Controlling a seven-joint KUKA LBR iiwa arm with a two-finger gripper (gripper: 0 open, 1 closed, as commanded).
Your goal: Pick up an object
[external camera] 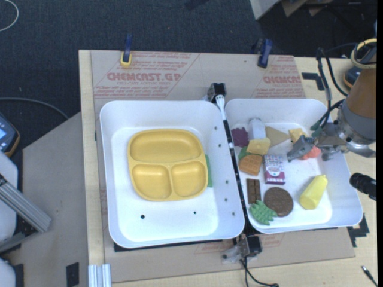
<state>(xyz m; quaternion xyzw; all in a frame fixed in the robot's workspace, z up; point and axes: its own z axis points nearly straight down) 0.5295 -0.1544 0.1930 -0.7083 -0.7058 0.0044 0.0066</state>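
Gripper [303, 150] low over orange item [310, 153], right bin [344, 214].

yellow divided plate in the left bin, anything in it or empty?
Empty. The yellow plate lies flat in the left bin, and all three of its compartments show bare yellow surface.

A yellow tray [166, 163] in 1 of 2 white bins [116, 178].
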